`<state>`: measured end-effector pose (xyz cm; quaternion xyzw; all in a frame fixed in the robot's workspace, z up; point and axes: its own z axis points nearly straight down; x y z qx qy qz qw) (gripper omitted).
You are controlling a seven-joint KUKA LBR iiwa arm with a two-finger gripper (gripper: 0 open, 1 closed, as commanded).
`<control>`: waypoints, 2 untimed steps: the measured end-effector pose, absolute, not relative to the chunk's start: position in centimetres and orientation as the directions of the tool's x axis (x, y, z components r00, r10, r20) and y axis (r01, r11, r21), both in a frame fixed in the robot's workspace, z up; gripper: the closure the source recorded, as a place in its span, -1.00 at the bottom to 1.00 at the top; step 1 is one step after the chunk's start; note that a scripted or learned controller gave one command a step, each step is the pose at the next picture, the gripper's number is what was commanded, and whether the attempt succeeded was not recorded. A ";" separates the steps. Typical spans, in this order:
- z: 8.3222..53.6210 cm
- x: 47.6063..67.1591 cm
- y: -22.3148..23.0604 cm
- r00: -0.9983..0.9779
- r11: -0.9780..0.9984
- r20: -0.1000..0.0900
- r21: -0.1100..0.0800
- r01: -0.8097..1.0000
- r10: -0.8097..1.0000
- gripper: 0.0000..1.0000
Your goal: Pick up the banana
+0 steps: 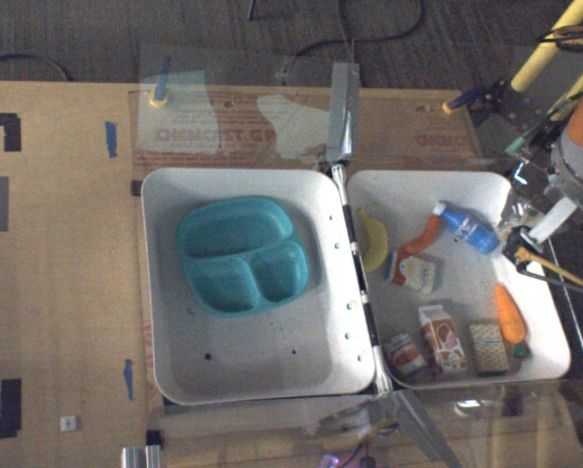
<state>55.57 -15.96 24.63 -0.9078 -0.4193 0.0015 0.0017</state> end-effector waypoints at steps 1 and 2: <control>9.4 56.7 -19.9 0.739 -0.739 0.000 0.000 0.674 0.674 1.00; 10.4 56.6 -20.0 0.741 -0.741 0.000 -0.001 0.672 0.672 1.00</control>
